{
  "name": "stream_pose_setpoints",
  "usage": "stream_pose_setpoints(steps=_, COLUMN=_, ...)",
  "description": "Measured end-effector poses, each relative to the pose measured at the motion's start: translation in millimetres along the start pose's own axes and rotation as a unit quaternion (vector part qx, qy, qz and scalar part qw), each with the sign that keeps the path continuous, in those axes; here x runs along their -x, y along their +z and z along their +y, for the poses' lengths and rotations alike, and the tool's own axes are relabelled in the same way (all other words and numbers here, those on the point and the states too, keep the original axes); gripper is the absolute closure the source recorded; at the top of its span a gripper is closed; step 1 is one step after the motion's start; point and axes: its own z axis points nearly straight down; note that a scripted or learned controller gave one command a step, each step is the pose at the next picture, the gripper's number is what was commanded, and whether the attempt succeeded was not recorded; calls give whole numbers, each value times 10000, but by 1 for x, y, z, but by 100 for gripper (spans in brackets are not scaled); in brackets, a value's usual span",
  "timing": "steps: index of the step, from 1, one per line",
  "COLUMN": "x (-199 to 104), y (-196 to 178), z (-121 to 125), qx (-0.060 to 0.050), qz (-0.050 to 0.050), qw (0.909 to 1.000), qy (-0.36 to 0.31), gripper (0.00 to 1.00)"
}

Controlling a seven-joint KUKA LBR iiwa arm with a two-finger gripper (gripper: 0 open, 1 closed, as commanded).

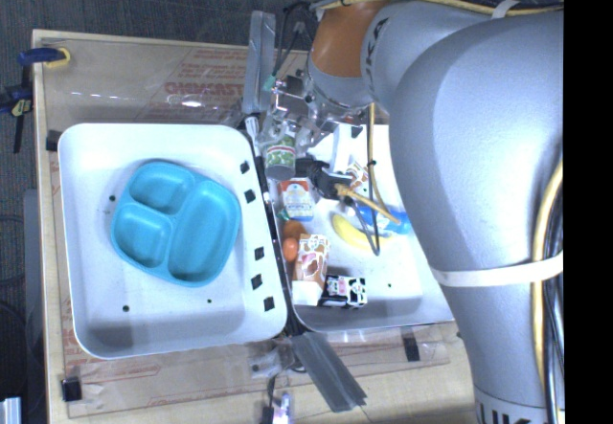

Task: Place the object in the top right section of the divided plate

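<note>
Plate first: the blue divided plate [177, 221] sits in the left bin [86, 164], its three moulded sections bare, smooth and glossy like hard plastic. In the camera view we see the arm's gripper [287, 130] down over the far end of the right bin [412, 302], right above a small green-and-white cup or can [280, 159]; we cannot tell how the end effector is set, since the wrist and cabling hide it. We also cannot say which object is meant, but the candidates all lie in that right bin, well apart from the plate: a red-and-white carton [296, 199], an orange ball [290, 248], a brown printed carton [311, 257], a black-and-white box [343, 290] and a yellow banana [351, 233] with blue pieces beside it. They are packed touching along the bin's near wall, so we judge a descent could nudge neighbours or pinch two things at once. The round cup and ball could roll or slip from flat pads, and the cartons look light and easy to topple. A carry must also clear the raised rims between the bins.
</note>
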Motion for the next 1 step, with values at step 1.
stream_pose_setpoints(steps=1, x=-61, y=0, z=-17, qx=-5, qz=-5, qw=9996, qy=-275, gripper=100)
